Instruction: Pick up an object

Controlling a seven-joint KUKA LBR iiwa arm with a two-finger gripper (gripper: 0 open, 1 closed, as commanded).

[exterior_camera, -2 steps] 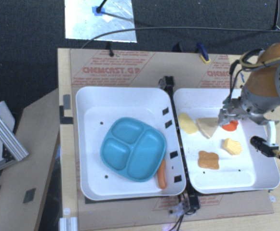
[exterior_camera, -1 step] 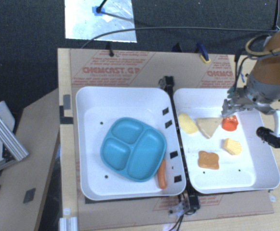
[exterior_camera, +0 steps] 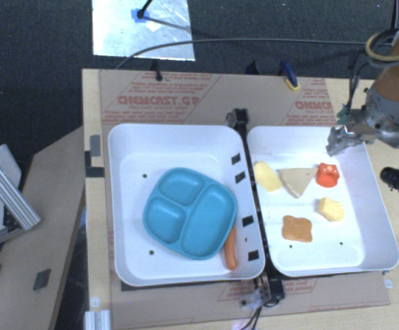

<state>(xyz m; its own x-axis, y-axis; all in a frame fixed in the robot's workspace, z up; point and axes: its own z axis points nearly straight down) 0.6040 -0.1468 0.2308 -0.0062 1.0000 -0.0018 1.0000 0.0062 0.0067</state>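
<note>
The right bin (exterior_camera: 374, 215) holds several toy foods: a yellow lemon-like piece (exterior_camera: 267, 176), a tan wedge (exterior_camera: 296, 181), a red strawberry-like piece (exterior_camera: 327, 174), a small yellow ridged piece (exterior_camera: 331, 210) and an orange-brown toast-like piece (exterior_camera: 297, 229). My gripper (exterior_camera: 338, 141) hangs over the right bin's far edge, up and right of the red piece and apart from it. Nothing shows between its fingertips.
The left bin (exterior_camera: 127, 205) carries a blue divided plate (exterior_camera: 189, 213) and an orange sausage (exterior_camera: 231, 247) by its right wall. A black clip strip (exterior_camera: 243, 177) joins the two bins. A cable (exterior_camera: 254, 41) crosses behind the bench.
</note>
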